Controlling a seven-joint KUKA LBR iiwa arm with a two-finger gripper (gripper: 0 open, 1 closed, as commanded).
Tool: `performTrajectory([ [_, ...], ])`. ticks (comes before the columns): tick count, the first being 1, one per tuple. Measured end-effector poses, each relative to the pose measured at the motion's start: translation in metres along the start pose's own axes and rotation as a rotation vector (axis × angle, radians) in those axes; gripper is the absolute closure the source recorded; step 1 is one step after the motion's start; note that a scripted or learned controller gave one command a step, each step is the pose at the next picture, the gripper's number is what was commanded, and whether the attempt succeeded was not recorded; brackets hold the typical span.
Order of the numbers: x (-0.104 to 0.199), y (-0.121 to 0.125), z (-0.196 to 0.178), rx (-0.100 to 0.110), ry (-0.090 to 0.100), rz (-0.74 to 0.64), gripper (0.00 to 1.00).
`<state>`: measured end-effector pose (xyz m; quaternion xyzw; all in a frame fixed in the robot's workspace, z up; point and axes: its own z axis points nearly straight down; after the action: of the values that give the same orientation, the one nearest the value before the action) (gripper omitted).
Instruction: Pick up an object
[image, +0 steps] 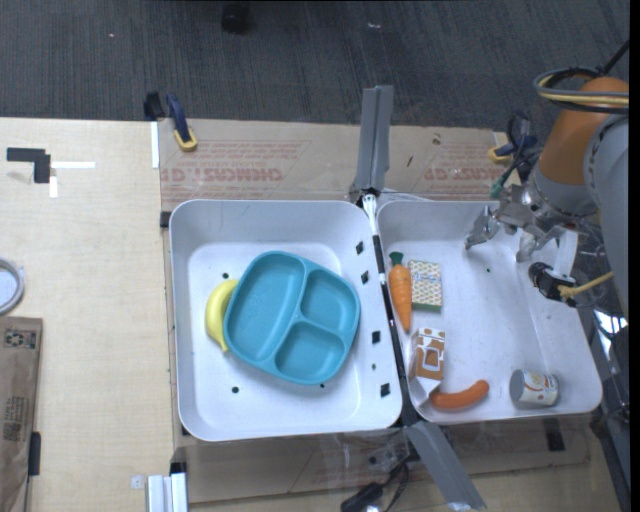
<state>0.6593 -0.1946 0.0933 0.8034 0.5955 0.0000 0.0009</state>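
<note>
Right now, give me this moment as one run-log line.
tool: above right bin's far side, holding nothing | right bin: carrot, sausage, can, two small boxes | left bin: blue plate, banana

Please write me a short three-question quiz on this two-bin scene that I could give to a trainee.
1. True or false: the banana lies in the right bin.
2. Multiple choice: which thing lies closest to the carrot? A) the small can B) the green patterned box C) the blue divided plate
3. Fill the gap: the claw hangs over the ____ bin, near its far corner.

Key
1. False: the banana is in the left bin, tucked against the plate's left edge.
2. B: the box lies just right of the carrot.
3. Right.
</note>
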Motion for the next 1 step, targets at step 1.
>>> performTrajectory([
  [1, 0.0073, -0.0891, 0.0016, 0.002, 0.0, 0.054, 0.0],
])
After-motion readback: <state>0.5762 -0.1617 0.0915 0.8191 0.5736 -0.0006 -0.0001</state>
